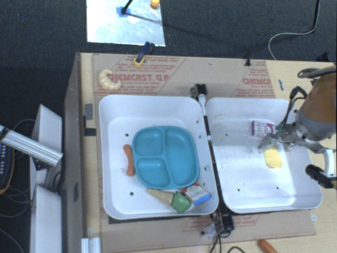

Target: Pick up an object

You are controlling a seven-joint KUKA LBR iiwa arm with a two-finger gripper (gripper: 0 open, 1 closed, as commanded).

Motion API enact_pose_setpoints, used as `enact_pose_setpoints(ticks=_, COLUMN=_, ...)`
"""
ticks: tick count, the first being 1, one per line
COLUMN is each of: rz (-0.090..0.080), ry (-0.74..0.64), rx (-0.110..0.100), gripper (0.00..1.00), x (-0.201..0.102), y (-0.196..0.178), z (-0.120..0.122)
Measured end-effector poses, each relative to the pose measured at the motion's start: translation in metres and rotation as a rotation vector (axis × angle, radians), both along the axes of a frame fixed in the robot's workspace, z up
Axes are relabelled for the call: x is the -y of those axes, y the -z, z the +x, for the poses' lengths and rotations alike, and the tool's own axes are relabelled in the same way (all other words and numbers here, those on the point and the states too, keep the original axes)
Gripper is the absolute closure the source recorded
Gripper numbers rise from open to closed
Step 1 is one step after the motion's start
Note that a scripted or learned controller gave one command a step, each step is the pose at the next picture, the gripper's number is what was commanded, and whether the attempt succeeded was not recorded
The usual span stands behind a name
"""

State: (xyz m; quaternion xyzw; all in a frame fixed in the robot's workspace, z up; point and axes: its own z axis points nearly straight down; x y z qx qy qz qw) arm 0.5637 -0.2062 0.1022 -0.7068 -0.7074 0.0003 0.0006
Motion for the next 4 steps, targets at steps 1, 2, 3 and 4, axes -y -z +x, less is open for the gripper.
enact_pose_setpoints(ticks=1, rz=-0.002, ry=-0.003, rx=0.007, gripper=0.0, x=0.0, y=-0.053, z=0.063)
enact_pose_setpoints(ticks=2, rz=-0.001, ry=-0.001, rx=0.003, gripper=0.0, x=0.0, y=-0.05, z=0.022)
enact_pose_setpoints(ticks=3, rz=-0.001, ry=0.0, rx=0.002, gripper=0.0, x=0.0, y=-0.03, z=0.002)
enact_pose_setpoints(ticks=4, rz=-0.001, ry=-0.001, rx=0.002, gripper=0.0, x=-0.005, y=-0.015, z=-0.014)
